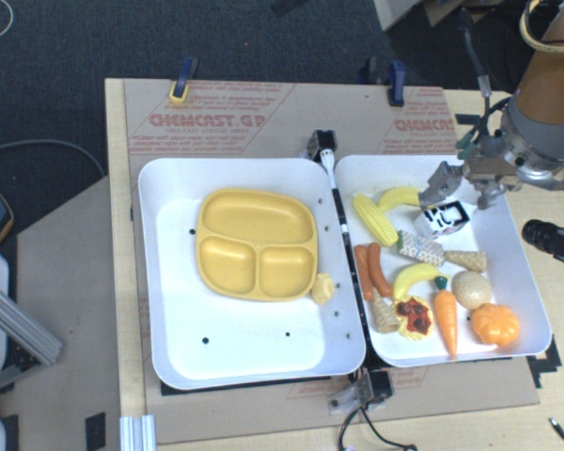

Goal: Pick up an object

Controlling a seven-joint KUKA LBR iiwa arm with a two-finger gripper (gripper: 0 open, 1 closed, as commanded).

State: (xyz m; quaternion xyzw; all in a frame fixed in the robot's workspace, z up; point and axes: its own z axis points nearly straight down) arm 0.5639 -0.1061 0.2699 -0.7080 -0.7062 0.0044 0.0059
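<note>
The gripper (451,198) is hovering with its jaws spread open over the back of the right bin (531,280), just above the toy food (423,285) lying inside it.

High overhead camera, slanted, 2 bins (160,252)

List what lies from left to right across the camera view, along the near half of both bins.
Yellow divided plate → small yellow piece by its corner → sausages → pizza slice → carrot → orange pumpkin.
</note>
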